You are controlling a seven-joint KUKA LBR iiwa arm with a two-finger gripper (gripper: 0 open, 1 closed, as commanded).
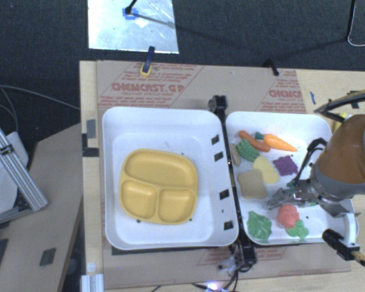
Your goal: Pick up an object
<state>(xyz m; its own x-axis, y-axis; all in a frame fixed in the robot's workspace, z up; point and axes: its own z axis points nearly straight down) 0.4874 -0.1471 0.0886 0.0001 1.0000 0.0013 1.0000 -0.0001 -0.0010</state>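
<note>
Arm: the grey arm (347,157) with its orange band reaches in from the right, over the right bin (319,123).
Gripper: the gripper (284,196) hangs low in the right bin, just above the red strawberry toy (287,214); whether it is apart or together I cannot tell, the metal parts blur together here.
Candidate object: the strawberry toy lies near the bin's front wall, touching green leaf pieces (299,229) at its right and just beside a green lettuce toy (259,224) at its left.
Other toys: an orange carrot (278,142), a purple piece (285,165), a yellow piece (266,170), a tan slab (252,183) and a green vegetable (247,151) crowd the bin's middle and back.
Left bin: the left bin (115,163) holds a yellow divided plate (159,186).
Risk: the toys lie close, so a descent could likely clip the tan slab or pinch two pieces at once; a rounded strawberry may slip out sideways.
Room: tight toward the front wall and the centre divider (230,175); freer space seems to be straight up.
</note>
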